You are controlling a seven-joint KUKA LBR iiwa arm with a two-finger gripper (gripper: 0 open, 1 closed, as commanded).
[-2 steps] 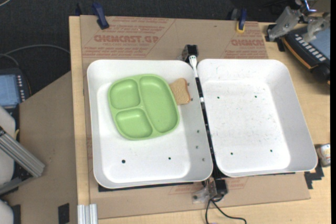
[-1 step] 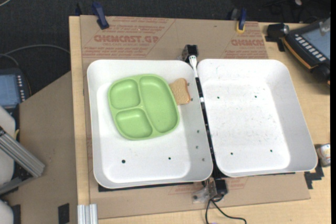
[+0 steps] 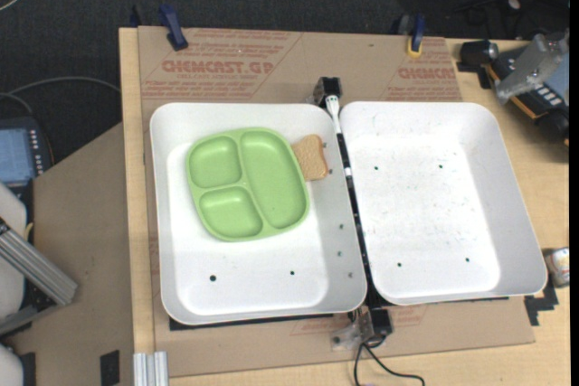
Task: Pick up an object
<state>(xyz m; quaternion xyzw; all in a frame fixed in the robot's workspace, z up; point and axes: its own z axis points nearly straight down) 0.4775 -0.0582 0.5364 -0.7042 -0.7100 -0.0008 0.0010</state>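
On the cardboard-topped bench [image 3: 226, 59], I see a green divided plate [image 3: 247, 183] in the left bin [image 3: 244, 285], a tan cracker-like piece [image 3: 312, 157] touching its edge. The arm's grey end [image 3: 534, 72] sits at far right; I cannot tell its fingers' state.

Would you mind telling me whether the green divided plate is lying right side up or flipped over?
Right side up: the green plate shows its three hollow compartments facing upward.

Arm [image 3: 540, 72] at right edge of frame, upper part. Short grey metallic section in sight, with black fittings beside it, cut off by the frame edge. Sits high and off to the side, tilted, pointing left and inward. Details too blurred to resolve
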